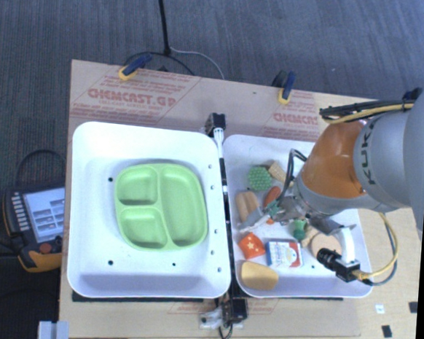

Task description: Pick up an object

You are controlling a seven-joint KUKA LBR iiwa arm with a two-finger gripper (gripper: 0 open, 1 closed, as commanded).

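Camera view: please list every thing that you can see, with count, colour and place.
bins: two, white, side by side on the board
divided plate: one, light green, middle of the left bin
bumpy round toy: one, green, upper part of the right bin
bread-like piece: one, tan, right bin near the divider
small red item: one, red-orange, lower part of the right bin
small packet: one, white with red, beside the red item
wedge: one, yellow-tan, front edge of the right bin
clamps: two, yellow and blue, back edge of the board
arm: one, grey with orange band, over the right bin
claw: one, dark, low among the toys
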